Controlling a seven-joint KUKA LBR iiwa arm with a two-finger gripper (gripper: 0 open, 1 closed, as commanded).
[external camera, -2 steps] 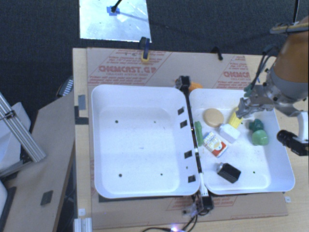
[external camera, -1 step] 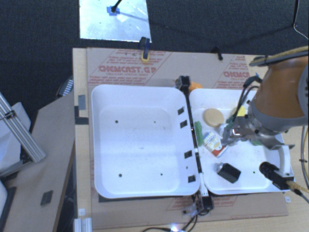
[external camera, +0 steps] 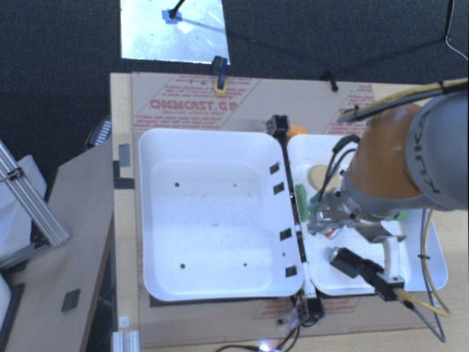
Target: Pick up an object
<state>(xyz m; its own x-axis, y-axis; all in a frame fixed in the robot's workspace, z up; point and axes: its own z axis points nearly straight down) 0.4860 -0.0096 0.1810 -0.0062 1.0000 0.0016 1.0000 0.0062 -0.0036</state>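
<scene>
Step in hand: approach and descent, as you may judge it; the gripper [external camera: 325, 224] sits low over the right bin [external camera: 438, 268], close to the divider where it meets the left bin [external camera: 157, 218], with the grey and orange arm [external camera: 392, 160] arched above it and covering much of that bin.

Gripper state: you cannot tell how wide it stands, because the wrist body hides its working end; nothing is seen held, so treat no object as secured.

Location of the task's things: all lie in the right bin; a green object [external camera: 300, 196] lies along the divider wall just beside the gripper; a pale round object [external camera: 318, 175] lies behind it, toward the far wall; a small orange-red piece [external camera: 332, 232] shows right at the gripper's lower edge; an orange object [external camera: 297, 131] sits at the far corner of the bin, partly hidden by the rim.

Next move, as a judgement: settle the gripper on one piece, most likely the green object or the orange-red piece; close; lift straight up; the nearby divider wall leaves little room on that side, so expect a risk of a glancing or failed grip.

Legible writing: the protective board [external camera: 190, 101] under the bins reads "CHEMCAST" in red, repeated in smaller print too fine to read; the arm housing carries "KUKA" lettering, cut off at the edge.
</scene>
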